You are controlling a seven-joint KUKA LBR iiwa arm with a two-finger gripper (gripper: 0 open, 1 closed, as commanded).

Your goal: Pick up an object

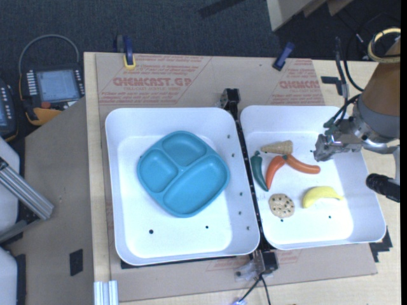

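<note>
The arm [381, 100] is seen entering from the right, its orange band uppermost and its grey wrist bent down toward the right bin [356, 227]; the gripper [325, 146] is held low over the bin's upper right part, just beside the right end of the orange sausage [303, 165]; the fingers are dark and blurred against the wrist, so it cannot be told how wide they stand, and nothing is seen between them. The graspable things are all gathered in the right bin: a tan bread roll [277, 148] at the top, a green pepper [257, 170] along the left wall, an orange carrot [275, 169] just beside it and touching the sausage's left end, a cookie [281, 204] below these, and a yellow banana [321, 196] to its right. A blue divided plate [183, 173] is set in the left bin [127, 138], tilted relative to the bin's walls; both bins are carried by a cardboard-covered table [191, 75]; the arm's upper part is cut off at the frame's edge.
</note>
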